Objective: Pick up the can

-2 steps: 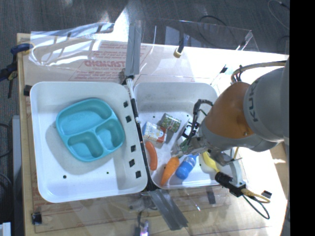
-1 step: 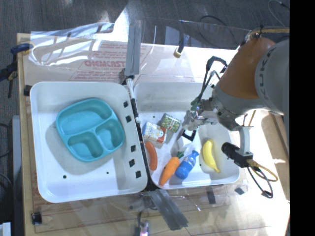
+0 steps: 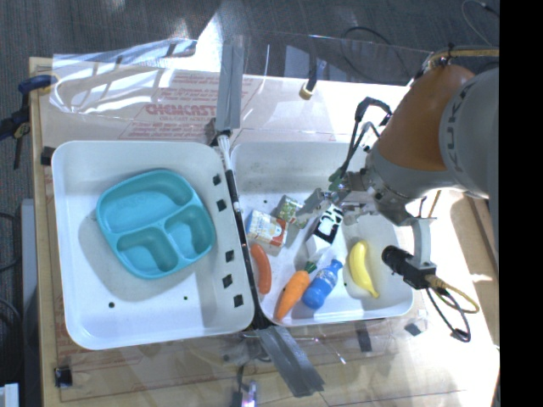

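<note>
Arm [image 3: 424,134] reaches in from the right, orange band above the wrist, and hangs over the right bin [image 3: 280,155]. Tool [image 3: 327,214] sits low over the middle of that bin, among the clutter. Tool state: cannot tell, the end is a tangle of dark and metallic parts against the items under it.

Can [image 3: 288,209]: small greenish piece with a shiny side, lying just left of the tool, apart from it or barely touching; contact is not clear from this angle. Nothing visibly gripped.

Around the tool in the right bin:
- small carton [image 3: 265,230] with red and white print, left and a bit toward the camera from the tool, just beside the can
- red sausage-shaped piece [image 3: 261,268], further toward the camera, along the divider wall
- carrot [image 3: 293,293], tilted, near edge of the bin, below-left of the tool
- blue bottle [image 3: 322,284] with a white cap, directly below the tool in the view, touching the carrot
- banana [image 3: 362,267], below-right of the tool, next to the bottle

Left bin [image 3: 68,227] is well to the left of the tool and holds a teal divided plate [image 3: 154,221], lying flat.

Both bins sit side by side on the worktop [image 3: 407,371]. A clear plastic sheet [image 3: 119,66] lies at the far-left corner, well away from the tool.
</note>
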Controlling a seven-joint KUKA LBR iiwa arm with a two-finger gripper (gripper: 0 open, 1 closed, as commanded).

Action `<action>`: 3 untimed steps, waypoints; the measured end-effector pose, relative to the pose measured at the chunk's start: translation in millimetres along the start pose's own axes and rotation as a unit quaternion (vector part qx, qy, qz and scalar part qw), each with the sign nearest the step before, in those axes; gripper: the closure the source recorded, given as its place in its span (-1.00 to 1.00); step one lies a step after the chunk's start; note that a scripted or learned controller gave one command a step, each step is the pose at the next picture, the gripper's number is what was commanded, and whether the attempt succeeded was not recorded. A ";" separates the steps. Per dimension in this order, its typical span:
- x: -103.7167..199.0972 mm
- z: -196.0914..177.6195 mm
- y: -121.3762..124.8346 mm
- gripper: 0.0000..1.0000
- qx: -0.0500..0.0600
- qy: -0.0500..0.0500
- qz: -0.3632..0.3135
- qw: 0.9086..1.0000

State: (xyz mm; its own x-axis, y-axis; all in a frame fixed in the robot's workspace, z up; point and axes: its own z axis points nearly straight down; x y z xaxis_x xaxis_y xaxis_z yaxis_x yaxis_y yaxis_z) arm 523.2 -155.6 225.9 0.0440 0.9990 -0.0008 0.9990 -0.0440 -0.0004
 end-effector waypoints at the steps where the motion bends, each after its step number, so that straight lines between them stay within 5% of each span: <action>1: -39.8 109.3 0.8 -1.00 -0.010 -0.003 -0.069 0.998; 2: -55.0 119.3 30.6 -1.00 -0.011 -0.004 -0.062 0.998; 3: -57.2 103.0 35.4 1.00 -0.019 -0.009 -0.063 0.998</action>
State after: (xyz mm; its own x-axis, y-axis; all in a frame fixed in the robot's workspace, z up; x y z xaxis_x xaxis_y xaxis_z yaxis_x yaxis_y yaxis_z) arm 556.0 -214.4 122.9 -0.0823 0.9964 -0.0207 0.9958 0.0831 0.0372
